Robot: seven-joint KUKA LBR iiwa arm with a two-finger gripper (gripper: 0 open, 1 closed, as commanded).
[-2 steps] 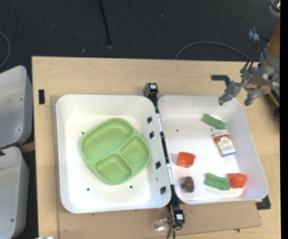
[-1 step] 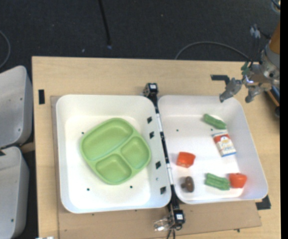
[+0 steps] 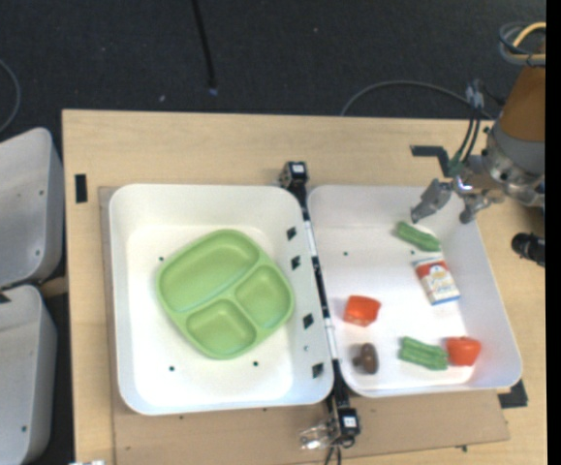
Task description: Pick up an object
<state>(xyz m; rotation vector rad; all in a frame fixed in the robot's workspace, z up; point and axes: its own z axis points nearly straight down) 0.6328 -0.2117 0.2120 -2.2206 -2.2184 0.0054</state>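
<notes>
The right bin (image 3: 358,211) holds several small objects. A green pod-shaped piece (image 3: 417,235) lies near its far right side. Below it sits a small white and red carton (image 3: 438,282). An orange-red piece (image 3: 361,309) lies mid-bin and a dark brown lump (image 3: 364,357) near the front rim. Another green piece (image 3: 422,353) touches a red piece (image 3: 463,351) at the front right. My gripper (image 3: 447,209) hovers over the bin's far right corner, just above the green pod, open with nothing between its fingers.
The left bin (image 3: 135,221) holds a light green divided plate (image 3: 225,293). Black clips (image 3: 310,289) run along the seam between the bins. The wooden bench (image 3: 193,143) surrounds both bins. White chair seats (image 3: 9,211) stand off the left edge.
</notes>
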